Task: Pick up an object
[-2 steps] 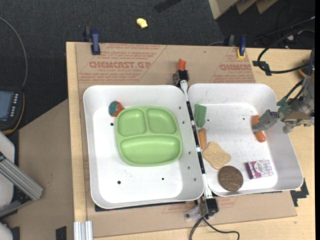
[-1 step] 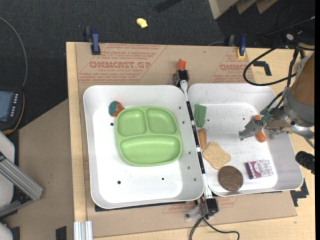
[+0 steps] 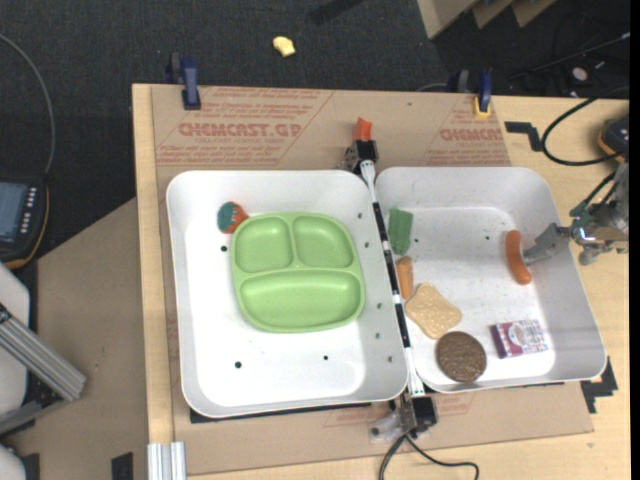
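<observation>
Hovering at the right bin's (image 3: 560,218) outer rim, my tool (image 3: 553,240) sits just beside the hot dog (image 3: 517,256); its state I cannot tell.

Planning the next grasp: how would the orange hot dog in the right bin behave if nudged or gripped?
The hot dog is a smooth, rounded cylinder, so it may roll sideways when pushed. It looks like light plastic and could slip between fingers. It lies against the right bin's sloped wall, limiting access.

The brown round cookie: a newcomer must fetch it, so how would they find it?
Look in the right bin, at its near edge. The brown round cookie lies there between a tan cracker and a purple packet. It alone is dark and circular.
</observation>
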Robot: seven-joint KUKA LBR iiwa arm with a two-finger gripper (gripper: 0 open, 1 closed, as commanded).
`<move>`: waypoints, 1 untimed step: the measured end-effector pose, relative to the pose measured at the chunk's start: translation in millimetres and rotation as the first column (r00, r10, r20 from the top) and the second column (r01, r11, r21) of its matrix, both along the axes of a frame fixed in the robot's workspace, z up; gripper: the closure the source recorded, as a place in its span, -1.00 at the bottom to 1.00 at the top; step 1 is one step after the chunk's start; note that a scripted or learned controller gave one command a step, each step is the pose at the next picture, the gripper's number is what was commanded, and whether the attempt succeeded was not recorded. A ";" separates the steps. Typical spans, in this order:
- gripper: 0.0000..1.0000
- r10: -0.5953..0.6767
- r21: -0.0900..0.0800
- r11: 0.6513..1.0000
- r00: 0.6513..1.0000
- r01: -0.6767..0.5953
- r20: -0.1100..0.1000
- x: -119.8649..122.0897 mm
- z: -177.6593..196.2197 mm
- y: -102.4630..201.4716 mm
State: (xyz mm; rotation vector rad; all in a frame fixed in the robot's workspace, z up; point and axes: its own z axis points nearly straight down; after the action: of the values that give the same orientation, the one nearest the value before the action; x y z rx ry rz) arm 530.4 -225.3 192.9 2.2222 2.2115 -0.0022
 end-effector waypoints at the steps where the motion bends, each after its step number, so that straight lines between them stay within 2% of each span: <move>1: -1.00 0.008 0.002 1.000 1.000 -0.008 0.002 48.1 -5.9 12.5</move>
State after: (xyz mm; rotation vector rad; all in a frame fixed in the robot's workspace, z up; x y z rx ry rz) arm 578.5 -212.8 187.1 2.2137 2.2208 0.0024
